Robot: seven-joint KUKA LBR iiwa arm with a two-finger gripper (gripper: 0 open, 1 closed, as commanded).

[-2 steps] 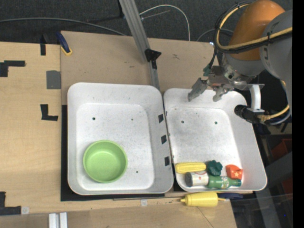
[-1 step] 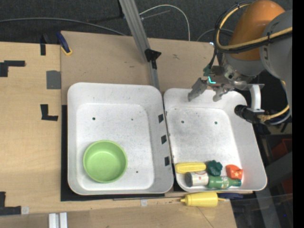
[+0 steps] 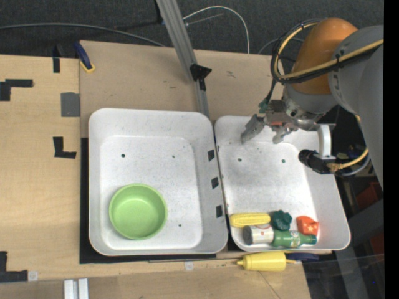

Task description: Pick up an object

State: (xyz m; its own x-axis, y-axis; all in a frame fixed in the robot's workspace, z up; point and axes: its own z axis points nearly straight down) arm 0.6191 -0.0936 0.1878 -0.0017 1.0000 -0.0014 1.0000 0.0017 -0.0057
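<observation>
My gripper [image 3: 264,134] hangs open over the far edge of the right bin [image 3: 274,173], its two grey fingers spread with nothing between them. Along that bin's near edge lie a yellow corn-like piece [image 3: 249,220], a white and red can [image 3: 257,235], a green bottle [image 3: 292,239], a dark green item [image 3: 281,218] and a small orange-red item [image 3: 307,226]. A green bowl [image 3: 138,211] sits in the near-left corner of the left bin [image 3: 149,136]. The gripper is well away from all of them.
A yellow mustard-like bottle [image 3: 264,261] lies on the bench just outside the right bin's near rim. A grey metal pole [image 3: 181,36] slants down to the bins' shared far edge. Cables loop behind the arm.
</observation>
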